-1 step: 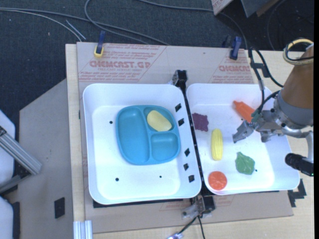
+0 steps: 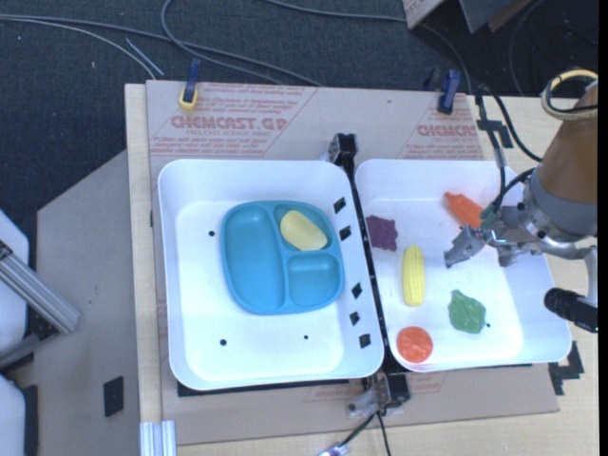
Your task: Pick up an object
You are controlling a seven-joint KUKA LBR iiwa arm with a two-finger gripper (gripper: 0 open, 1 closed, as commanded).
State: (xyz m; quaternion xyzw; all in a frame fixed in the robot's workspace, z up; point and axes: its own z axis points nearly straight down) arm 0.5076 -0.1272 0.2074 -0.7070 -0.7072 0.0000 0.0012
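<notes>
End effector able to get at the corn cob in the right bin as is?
Probably yes. The corn cob lies apart from its neighbours, nothing on top, and the end effector hovers just to its right in the same bin.

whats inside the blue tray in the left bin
A yellow toy food piece lies in the upper right compartment of the blue tray, which sits in the left bin. The tray's other two compartments show bare blue plastic. The bin floor beneath the tray is covered.

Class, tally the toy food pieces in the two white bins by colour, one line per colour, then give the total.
Yellow: 2, the piece on the blue tray and the corn
Purple: 1
Orange: 1
Green: 1
Red: 1
Total: 6
</notes>
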